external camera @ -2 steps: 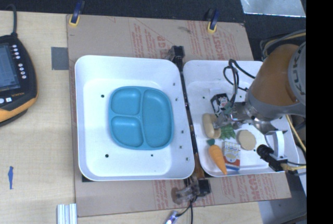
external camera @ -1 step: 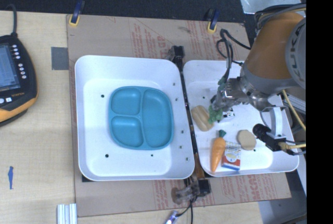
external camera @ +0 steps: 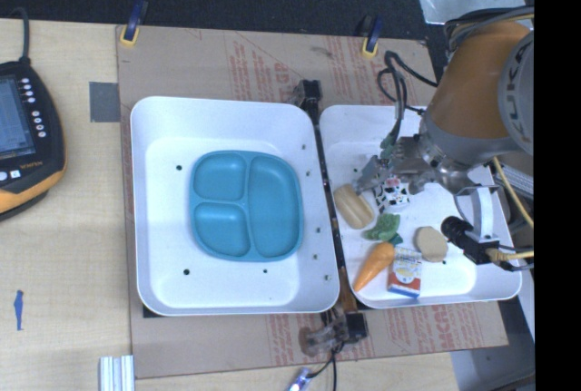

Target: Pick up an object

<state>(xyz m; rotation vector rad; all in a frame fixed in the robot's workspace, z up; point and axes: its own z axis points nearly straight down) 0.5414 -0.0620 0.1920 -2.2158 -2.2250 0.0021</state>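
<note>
Nearest the lens: grey arm with orange band (external camera: 486,63), reaching in from the right over the right bin (external camera: 490,289). Gripper (external camera: 386,176) low above a small black-and-white toy cow (external camera: 392,195); jaw state impossible to tell. Just beside: tan potato (external camera: 353,207), toy carrot (external camera: 375,264), small carton (external camera: 406,275). Left bin (external camera: 163,280) holding a blue divided plate (external camera: 246,204).

Even, fairly bright overhead light fills the scene, and the left white bin (external camera: 227,208) glares almost featureless toward seven o'clock. The arm (external camera: 481,99) throws a soft shadow over the right bin (external camera: 436,199) at three o'clock. Detail is slightly soft throughout, and the dark floor at twelve o'clock looks grainy.
</note>
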